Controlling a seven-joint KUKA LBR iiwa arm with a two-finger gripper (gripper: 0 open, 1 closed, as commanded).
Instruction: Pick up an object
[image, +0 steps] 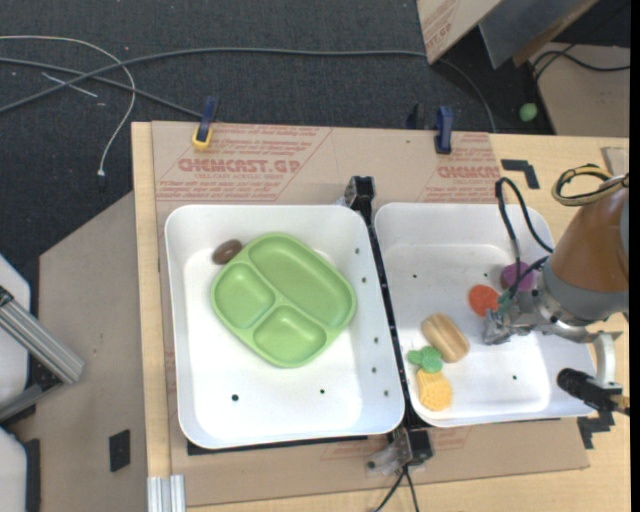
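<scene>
Nothing lifted yet; grasp and lift both remaining, by the look of it. Gripper (497, 322) low in right bin (470, 225), just beside red object (483, 298); impossible to tell its opening or any hold. Red object small, round, resting on bin floor. Beside it: purple piece (516, 273), bread roll (445, 337), yellow corn (434, 386).

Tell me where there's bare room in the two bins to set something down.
Left bin: bare floor along its near edge, below the green divided plate, and down its left side. A small brown object sits by the plate's far left corner. Right bin: the far strip is bare. It is crowded around the tool, red piece, bread roll and yellow corn.
</scene>
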